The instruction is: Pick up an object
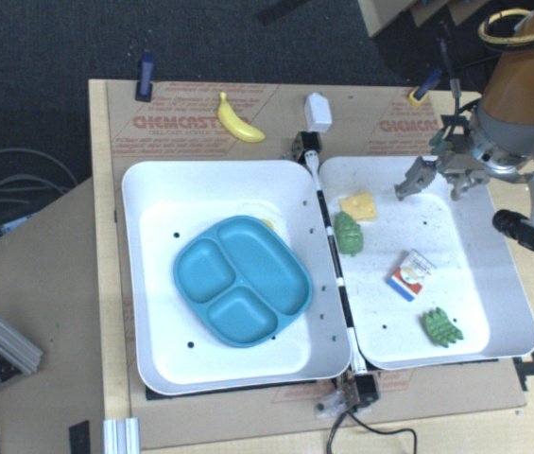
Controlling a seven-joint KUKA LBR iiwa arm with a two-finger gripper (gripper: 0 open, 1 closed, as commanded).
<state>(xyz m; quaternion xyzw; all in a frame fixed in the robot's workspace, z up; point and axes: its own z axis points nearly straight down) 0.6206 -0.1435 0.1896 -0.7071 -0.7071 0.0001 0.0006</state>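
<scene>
Yellow block [359, 206] lies left of open gripper [434, 180].

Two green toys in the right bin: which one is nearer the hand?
The green toy beside the yellow block, at the divider; the other lies at the bin's near edge.

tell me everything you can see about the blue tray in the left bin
The blue tray is a rounded, plastic-looking plate split by raised ridges into three compartments: two side by side and one at the near end. All three look empty. It lies flat, right side up, turned at a slant, near the middle of the left bin, resting on the bin's floor. A small yellowish thing peeks out at its far edge; whether they touch is unclear.
</scene>
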